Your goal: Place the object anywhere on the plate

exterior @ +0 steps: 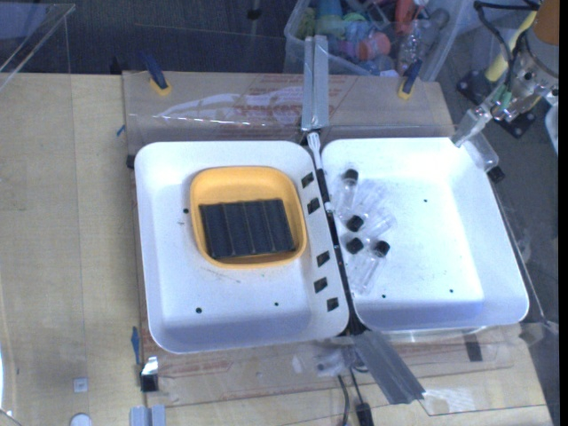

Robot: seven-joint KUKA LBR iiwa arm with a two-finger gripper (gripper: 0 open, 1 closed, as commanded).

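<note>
While our gripper (473, 130) hovers above the right bin's (461, 273) far corner, finger state unclear to us, the dark grooved object (247, 228) lies on the yellow plate (206, 187).

A yellow-orange plate (247, 183) bears a ridged black slab (246, 228); both bins (169, 309) are white.

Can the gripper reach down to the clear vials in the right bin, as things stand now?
Probably yes. The vials lie uncovered near the right bin's left wall; the gripper hovers at its far right corner, nothing between.
</note>
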